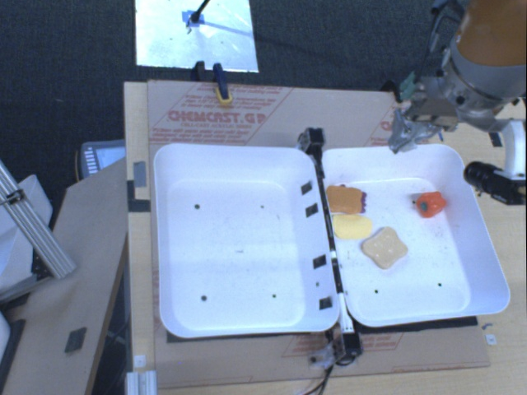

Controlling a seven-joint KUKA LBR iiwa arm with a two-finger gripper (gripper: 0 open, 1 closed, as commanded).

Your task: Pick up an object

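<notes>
On the counter (247,109) sit two white bins. The right bin (486,278) holds a red pepper (429,204), sandwich (346,199), yellow slice (352,227) and toast (384,248). The gripper (405,141) hovers over its far rim, jaws slightly apart, holding nothing.

Two white bins (247,159) are showing; an orange-red tomato toy (428,204), yellow slice (352,227), tan toast (384,248) and orange-purple piece (346,198) are contrasting.

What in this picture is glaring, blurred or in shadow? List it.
Camera view: glare washes out the shiny metal sheet at top; the gripper looks soft and slightly blurred; the white bins are evenly lit, with faint shadows under the orange toy.
</notes>
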